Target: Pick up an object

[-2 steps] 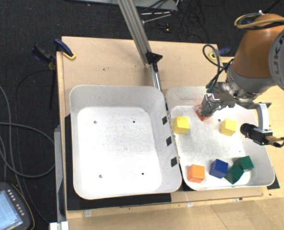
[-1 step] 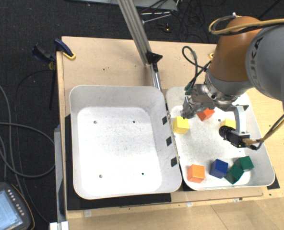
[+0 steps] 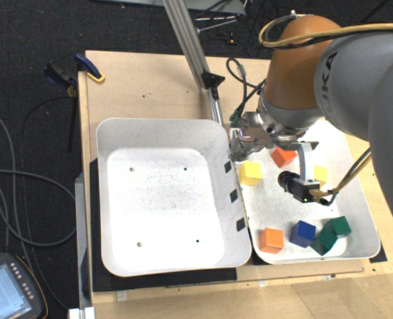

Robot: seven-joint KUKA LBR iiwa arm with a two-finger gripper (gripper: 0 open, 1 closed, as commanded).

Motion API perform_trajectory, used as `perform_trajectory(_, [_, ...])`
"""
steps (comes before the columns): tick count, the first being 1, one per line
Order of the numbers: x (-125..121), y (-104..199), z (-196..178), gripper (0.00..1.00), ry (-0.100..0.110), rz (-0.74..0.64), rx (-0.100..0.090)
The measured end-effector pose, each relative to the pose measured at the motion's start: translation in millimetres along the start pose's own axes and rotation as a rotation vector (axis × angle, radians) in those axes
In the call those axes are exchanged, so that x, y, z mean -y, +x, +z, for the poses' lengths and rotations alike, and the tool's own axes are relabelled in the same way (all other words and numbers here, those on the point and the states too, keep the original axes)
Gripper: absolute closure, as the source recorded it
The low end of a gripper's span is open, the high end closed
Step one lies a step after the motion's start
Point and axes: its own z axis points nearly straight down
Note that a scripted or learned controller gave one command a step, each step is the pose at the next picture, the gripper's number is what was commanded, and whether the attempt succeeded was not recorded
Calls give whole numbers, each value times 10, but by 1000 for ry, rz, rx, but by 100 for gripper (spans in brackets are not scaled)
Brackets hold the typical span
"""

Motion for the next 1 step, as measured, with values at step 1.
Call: perform_trajectory(1, [-10,555,-83,100,0,1,-1])
